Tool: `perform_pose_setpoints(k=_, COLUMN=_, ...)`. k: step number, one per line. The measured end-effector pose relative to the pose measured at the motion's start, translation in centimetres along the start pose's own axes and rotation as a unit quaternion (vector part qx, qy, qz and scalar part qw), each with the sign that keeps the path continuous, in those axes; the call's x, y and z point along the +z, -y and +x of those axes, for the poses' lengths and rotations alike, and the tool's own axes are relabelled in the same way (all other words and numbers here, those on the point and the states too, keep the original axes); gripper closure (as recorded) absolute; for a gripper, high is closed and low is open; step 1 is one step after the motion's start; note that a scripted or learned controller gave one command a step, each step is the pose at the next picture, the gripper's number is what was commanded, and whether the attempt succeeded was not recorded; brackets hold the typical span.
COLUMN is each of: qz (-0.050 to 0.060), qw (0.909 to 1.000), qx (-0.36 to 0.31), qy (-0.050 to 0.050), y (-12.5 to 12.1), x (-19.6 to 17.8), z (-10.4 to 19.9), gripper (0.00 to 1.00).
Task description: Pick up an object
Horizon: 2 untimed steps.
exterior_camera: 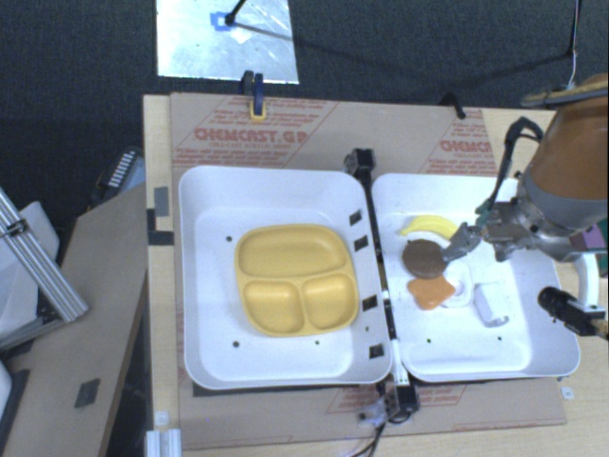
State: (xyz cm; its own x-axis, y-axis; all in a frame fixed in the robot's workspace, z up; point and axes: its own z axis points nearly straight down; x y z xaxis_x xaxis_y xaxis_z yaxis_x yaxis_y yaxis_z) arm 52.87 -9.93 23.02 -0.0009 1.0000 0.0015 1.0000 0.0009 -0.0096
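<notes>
Yellow banana (pixel 428 226) lies crosswise, ends curving down.

This is a robotics lab, set up for testing rather than for living or cooking. The desk (pixel 162 284) is a bare plywood top covered with a protective sheet (pixel 285 131) printed CHEMCAST GP, held by a yellow clamp (pixel 257 98). Two white bins (pixel 205 255) sit fixed side by side, an aluminium extrusion frame (pixel 38 265) stands at the left, and dark carpet (pixel 76 55) with a cable (pixel 400 50) lies behind
</notes>
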Motion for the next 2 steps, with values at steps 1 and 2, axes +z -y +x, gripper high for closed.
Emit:
perform_pose_setpoints(k=1, qz=-0.005, qw=1.0000, qx=-0.001, qy=0.001, y=-0.2, x=-0.5, z=0.0, gripper=0.00)
perform_pose_setpoints(k=2, qz=-0.004, qw=1.0000, qx=0.000, qy=0.001, y=0.0, x=4.0, z=-0.8, gripper=0.00)
